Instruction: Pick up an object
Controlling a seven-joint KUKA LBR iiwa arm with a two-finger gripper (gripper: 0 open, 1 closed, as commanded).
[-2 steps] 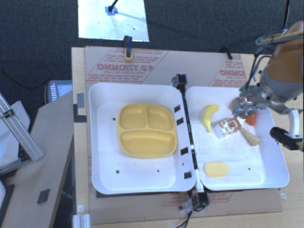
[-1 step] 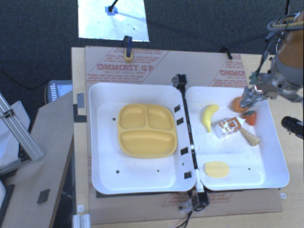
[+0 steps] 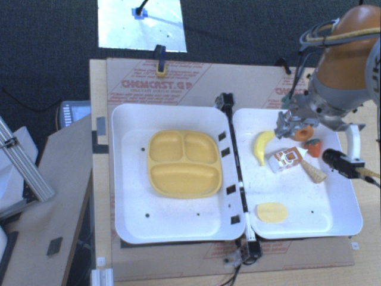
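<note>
Printed cardboard (image 3: pixel 178 83) covers the bench (image 3: pixel 99 177), dark carpet (image 3: pixel 238 16) around; the gripper (image 3: pixel 289 125) hangs over the right bin (image 3: pixel 333 214), just beside the banana (image 3: pixel 262 147) — whether it grasps anything I cannot tell.

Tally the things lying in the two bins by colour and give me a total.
Yellow: 3 (divided plate, banana, flat disc)
Red or orange: 2 (orange piece, red piece)
White with orange print: 1 (small carton)
Tan: 1 (cone)
Total: 7
</note>
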